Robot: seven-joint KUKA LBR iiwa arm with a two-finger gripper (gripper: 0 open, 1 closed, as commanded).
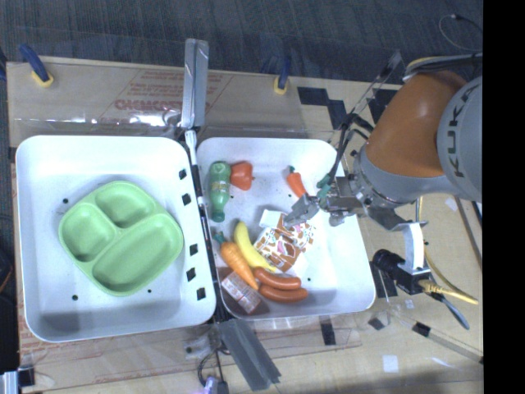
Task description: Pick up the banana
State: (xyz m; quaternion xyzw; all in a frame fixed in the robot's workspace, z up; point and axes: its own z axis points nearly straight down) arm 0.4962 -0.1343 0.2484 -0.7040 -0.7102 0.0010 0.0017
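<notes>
The yellow banana (248, 249) lies in the right bin (349, 290), towards its front left, between an orange carrot (233, 258) and a patterned snack packet (285, 243). My gripper (302, 209) hangs over the middle of the right bin, just above the packet's upper right corner. It is to the right of the banana and a little behind it, apart from it. Nothing shows in its grasp.
The right bin also holds a green bottle (218, 189), a red pepper (241, 175), a small carrot (294, 182), two sausages (280, 286) and a brown bar (240, 290). A green divided plate (121, 236) sits in the left bin (37, 302).
</notes>
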